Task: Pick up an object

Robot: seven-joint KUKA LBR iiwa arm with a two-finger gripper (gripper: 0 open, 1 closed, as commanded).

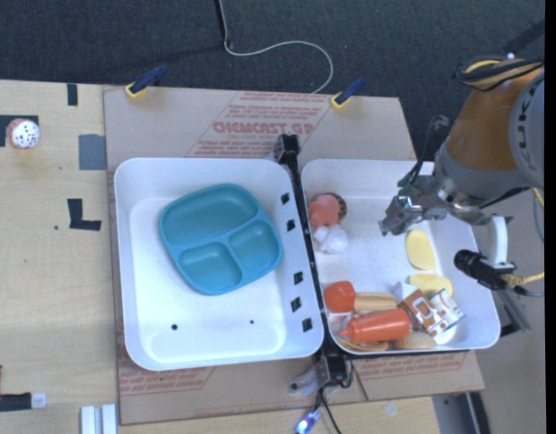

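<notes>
Bins sit side by side on a cardboard-covered bench, and we look down on them at a slant. The left bin carries a blue divided plate near its middle. The right bin carries toy food: a pink cupcake-like piece by the divider near the far edge, a small white lump just beside it, a yellow banana-like slice toward the right wall, and a cluster along the near edge of a red tomato-like piece, an orange carrot-like piece and a printed white-and-orange packet.

We see the grey arm with its orange band reach in from the right. Its gripper hangs over the bare floor of the right bin, between the pink piece and the yellow slice. We see nothing between its fingers, and we cannot tell whether they are spread or closed.

We judge the yellow slice the nearest candidate, lying flat just right of the gripper. It looks light, stiff and smooth, likely hollow plastic, so we expect it to slip if pinched along its length. We would take it across its narrow width, near the middle, pressing down to the bin floor first.
</notes>
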